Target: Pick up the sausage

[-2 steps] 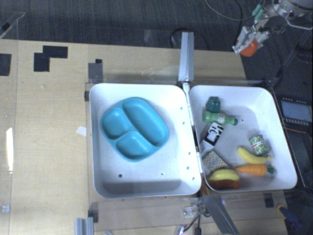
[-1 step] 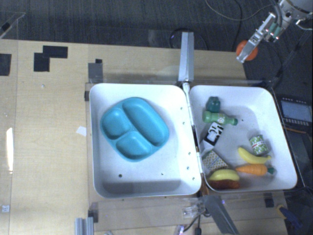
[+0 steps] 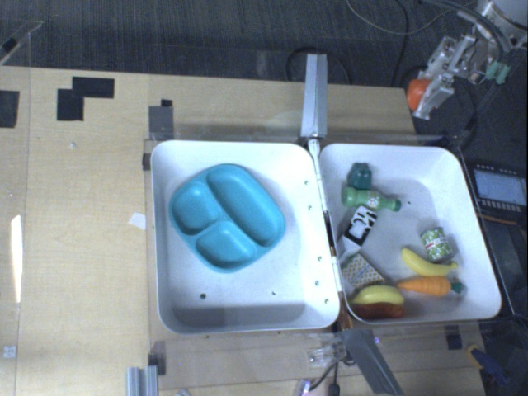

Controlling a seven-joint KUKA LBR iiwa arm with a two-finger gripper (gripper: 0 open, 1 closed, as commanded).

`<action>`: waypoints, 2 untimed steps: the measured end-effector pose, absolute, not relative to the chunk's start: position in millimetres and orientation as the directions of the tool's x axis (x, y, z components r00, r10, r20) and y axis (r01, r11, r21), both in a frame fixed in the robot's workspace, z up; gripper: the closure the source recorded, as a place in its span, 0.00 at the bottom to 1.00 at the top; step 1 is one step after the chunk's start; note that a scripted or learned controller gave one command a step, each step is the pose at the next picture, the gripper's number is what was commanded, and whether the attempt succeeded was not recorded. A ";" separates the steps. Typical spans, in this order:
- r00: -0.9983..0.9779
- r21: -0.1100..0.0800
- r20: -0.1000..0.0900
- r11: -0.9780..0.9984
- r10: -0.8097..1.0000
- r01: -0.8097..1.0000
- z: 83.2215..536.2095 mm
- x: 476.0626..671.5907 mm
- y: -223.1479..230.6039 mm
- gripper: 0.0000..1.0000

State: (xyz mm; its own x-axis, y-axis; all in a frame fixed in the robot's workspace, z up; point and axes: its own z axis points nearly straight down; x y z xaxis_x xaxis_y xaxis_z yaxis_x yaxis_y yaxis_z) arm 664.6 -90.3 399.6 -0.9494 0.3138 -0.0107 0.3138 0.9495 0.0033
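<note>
- The sausage [image 3: 381, 311], judged to be the dark red-brown oblong, lies at the near edge of the right bin [image 3: 429, 172], close to the wall between the two bins.
- A yellow piece [image 3: 376, 294] lies touching its far side. A carrot [image 3: 425, 286] is just beside it on the right.
- The gripper [image 3: 433, 85] hangs well apart from it, beyond the bin's far right corner.
- An orange-red lump [image 3: 418, 94] shows at its tip. Whether the pincer is spread, closed or pinching that lump cannot be told.
- To do this well: come straight down over the sausage, span its narrow width, and stay clear of the yellow piece and the bin wall.
</note>
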 end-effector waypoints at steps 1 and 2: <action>-0.987 0.001 -0.010 0.987 0.160 0.160 389.9 636.3 -103.4 1.00; -1.000 0.000 -0.009 1.000 0.026 0.026 250.6 642.2 -159.1 1.00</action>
